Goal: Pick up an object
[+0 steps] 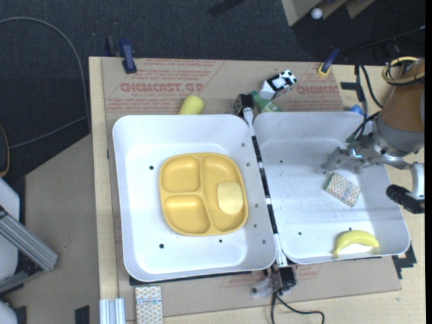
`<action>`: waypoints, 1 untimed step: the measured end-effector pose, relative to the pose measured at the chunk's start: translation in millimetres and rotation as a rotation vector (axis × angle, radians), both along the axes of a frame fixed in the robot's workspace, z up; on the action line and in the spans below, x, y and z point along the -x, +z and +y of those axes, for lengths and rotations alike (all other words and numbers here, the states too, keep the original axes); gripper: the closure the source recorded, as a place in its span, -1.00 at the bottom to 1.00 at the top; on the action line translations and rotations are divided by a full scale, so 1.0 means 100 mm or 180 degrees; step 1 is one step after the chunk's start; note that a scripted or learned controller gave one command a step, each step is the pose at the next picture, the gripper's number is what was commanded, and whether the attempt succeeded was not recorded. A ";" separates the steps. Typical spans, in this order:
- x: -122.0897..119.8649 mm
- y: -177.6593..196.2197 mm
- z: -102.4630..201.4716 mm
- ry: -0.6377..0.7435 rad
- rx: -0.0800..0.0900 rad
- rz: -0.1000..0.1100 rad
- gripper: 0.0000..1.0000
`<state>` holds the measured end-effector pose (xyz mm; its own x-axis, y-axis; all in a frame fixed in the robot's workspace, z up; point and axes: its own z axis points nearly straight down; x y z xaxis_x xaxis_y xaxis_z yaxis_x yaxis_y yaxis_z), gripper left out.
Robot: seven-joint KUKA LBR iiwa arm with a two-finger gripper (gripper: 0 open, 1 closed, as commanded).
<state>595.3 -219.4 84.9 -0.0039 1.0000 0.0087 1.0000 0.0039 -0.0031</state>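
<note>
Arm enters from right edge of frame, upper right area. Orange band at top, grey wrist section below it. Wrist angled toward frame left and slightly down. Claw (343, 159) low, at right-centre of frame, metal fingers (333, 162) splayed apart, spread wide. Nothing between fingers.

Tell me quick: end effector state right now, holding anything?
End effector: fingers spread open, holding nothing, poised in the right bin just above the patterned packet.
</note>
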 end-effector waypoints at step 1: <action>-0.01 0.10 -0.02 0.0000 0.0021 -0.0013 1.00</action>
<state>595.8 -221.2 95.1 -0.0040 1.0000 0.0021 1.0000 0.0040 0.0011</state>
